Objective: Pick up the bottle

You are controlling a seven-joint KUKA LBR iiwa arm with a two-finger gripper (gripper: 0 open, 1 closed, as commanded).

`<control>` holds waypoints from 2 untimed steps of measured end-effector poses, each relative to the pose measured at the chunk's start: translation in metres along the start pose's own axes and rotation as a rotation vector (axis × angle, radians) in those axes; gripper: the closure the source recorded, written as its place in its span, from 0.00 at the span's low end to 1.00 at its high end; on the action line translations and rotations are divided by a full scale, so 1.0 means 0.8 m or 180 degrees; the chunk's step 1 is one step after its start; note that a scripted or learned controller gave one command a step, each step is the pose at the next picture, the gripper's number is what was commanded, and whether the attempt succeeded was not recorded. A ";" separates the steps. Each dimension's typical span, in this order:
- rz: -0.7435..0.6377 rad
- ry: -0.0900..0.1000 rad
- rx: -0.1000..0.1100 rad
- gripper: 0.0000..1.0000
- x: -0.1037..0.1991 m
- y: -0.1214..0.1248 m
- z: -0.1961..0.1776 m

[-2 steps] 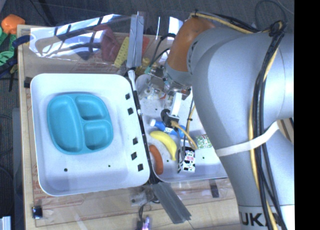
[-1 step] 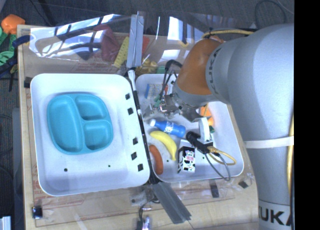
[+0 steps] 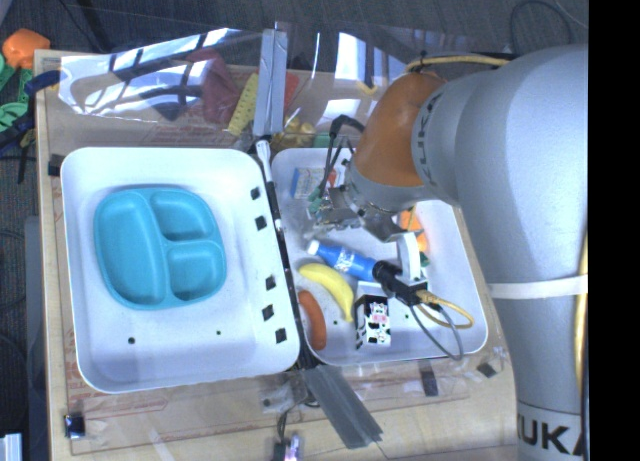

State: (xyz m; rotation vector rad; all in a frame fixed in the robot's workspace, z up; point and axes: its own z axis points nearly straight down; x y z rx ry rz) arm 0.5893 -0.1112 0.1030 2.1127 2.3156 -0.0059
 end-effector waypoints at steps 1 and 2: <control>0.0007 -0.0011 0.0000 0.00 -0.003 -0.001 0.000; -0.0570 0.0030 0.0015 0.00 -0.065 -0.088 0.016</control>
